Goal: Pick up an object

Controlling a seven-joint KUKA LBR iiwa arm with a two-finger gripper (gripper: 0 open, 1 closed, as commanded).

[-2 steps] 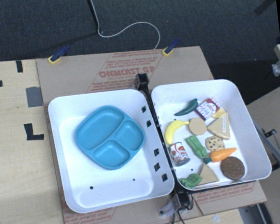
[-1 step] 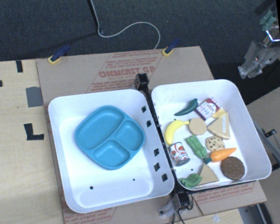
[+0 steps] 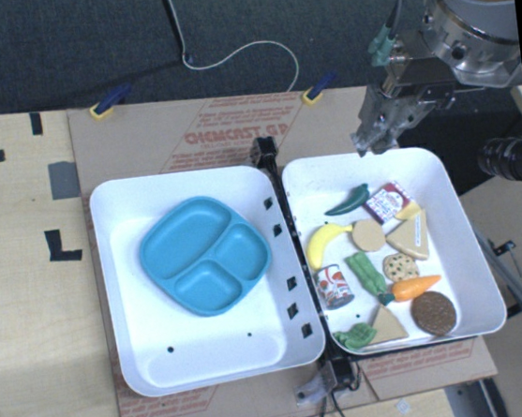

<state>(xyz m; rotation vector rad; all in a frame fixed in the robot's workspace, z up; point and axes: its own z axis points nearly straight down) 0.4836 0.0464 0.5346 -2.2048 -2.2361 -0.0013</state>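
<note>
Fingers (image 3: 373, 145), whether apart or together I cannot tell, hang over the far edge of the right bin (image 3: 460, 216), where a curved yellow banana (image 3: 324, 240) lies beside a dark green pepper (image 3: 346, 203).

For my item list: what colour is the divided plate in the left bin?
Light blue divided plate, seen in the camera view.

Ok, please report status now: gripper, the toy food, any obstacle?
Gripper above right bin's far rim, nothing between fingers. Toy food untouched in bin. No obstacle.
</note>
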